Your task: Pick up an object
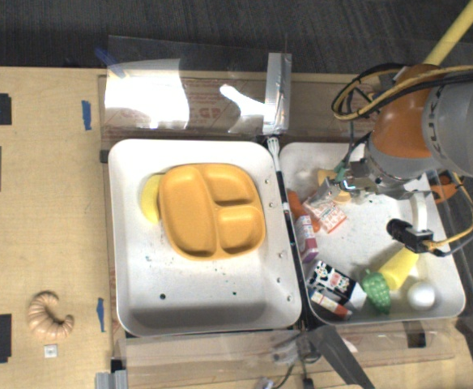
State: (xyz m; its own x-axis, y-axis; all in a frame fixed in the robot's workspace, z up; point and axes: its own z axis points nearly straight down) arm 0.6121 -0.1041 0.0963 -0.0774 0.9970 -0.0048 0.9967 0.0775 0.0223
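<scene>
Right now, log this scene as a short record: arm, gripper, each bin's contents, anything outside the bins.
arm: grey with orange band, reaching in from the right over the right bin
gripper: gripper low over the right bin's upper left, by a red-and-white packet; grasp cannot be judged
left bin: left bin holds an orange divided tray with a yellow item partly under its left edge
right bin: packet, black-and-white box, green object, yellow object, white ball
outside bins: tan curled object on the cardboard at left
</scene>
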